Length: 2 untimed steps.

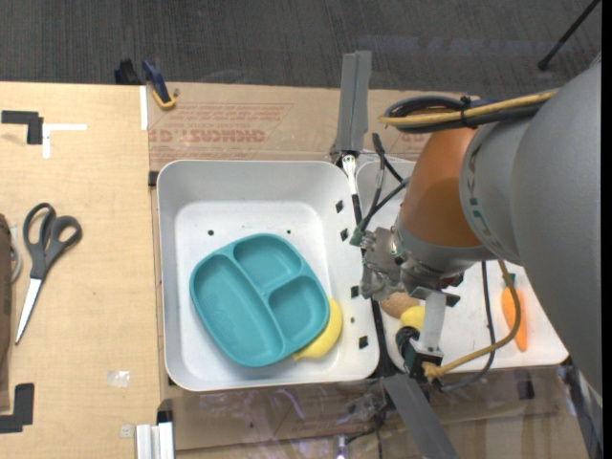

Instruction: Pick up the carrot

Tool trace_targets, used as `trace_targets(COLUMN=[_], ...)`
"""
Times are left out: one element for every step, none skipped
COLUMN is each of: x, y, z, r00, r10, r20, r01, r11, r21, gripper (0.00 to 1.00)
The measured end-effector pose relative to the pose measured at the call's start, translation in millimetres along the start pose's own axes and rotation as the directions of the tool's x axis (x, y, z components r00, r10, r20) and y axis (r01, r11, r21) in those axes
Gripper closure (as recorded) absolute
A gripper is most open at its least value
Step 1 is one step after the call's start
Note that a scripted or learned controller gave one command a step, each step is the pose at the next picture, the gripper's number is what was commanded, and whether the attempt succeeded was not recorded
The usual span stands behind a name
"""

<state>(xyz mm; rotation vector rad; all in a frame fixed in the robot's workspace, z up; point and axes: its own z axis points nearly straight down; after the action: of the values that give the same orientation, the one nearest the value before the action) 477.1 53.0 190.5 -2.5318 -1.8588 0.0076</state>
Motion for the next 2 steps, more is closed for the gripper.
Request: trace_targets(x=[36.7,39.9], y=[-11.7,-12.4], z=[0.0,-5.7], r00=[0.992,0.98], r10=[-0.127,0.201], r20=[0.001,0.0], r01=[0.127,-0.201], r11=[0.992,0.98], r21=[0.0,0.0], gripper=[1.0,1.0])
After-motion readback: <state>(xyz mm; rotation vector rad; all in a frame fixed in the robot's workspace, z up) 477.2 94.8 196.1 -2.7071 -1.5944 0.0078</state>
